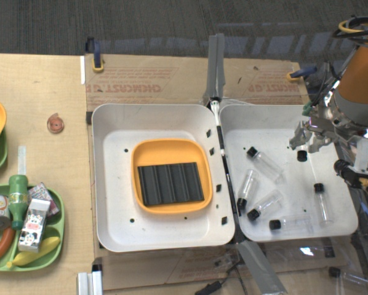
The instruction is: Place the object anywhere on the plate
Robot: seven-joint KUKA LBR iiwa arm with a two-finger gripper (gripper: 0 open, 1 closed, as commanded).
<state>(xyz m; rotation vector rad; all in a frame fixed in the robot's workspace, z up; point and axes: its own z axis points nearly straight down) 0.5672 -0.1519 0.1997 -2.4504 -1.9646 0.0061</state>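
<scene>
Gripper: the gripper (308,141) is seen over the upper right part of the right bin (350,229), hanging from the grey arm (359,78) with its orange band; how far the fingers are parted cannot be told from this slanted view, and nothing is seen caught between them.

Task's thing: clear vials with black caps are scattered across the right bin; none is on the plate yet.

Nearest candidate: a black-capped vial (262,160) lies just down and left of the gripper, its long axis running on a diagonal from upper left to lower right, cap at the upper-left end.

Other vials: one (246,185) is lying nearly upright in the view by the left wall, another (264,204) is tilted below it, one (321,203) is lying near the right side, and one (292,224) is stretched along the bottom edge.

Key relation: the plate (172,149) is well to the gripper's left, across the divider, so any carry is judged to run leftward.

Left bin (110,183): the orange plate is held here, with a dark ribbed slab (171,184) lying flat in it.

Step in hand: a pick is judged still to be made.
</scene>
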